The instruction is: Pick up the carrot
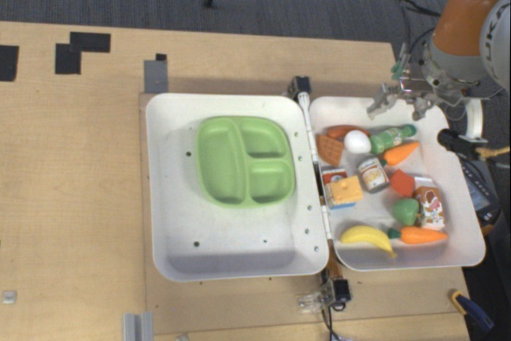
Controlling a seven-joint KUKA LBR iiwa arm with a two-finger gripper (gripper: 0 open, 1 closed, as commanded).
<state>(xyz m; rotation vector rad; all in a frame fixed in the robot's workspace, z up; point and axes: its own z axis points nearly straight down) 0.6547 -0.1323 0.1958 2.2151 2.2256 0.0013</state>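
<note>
Two orange carrot-like pieces lie in the right bin (471, 247). One carrot (402, 153) rests tilted near the bin's far side, beside a green bottle (391, 138). The other carrot (424, 235) lies by the near wall, next to a banana (367, 238). My gripper (399, 101) hangs over the far edge of the right bin, above and just behind the far carrot. Its fingers are spread open with nothing between them.
The right bin also holds a white egg (357, 142), a small jar (371, 174), a cheese block (346, 191), a red piece (402, 183), a green pepper (406, 211) and a carton (431, 208). The left bin (172, 251) holds a green divided plate (243, 160).
</note>
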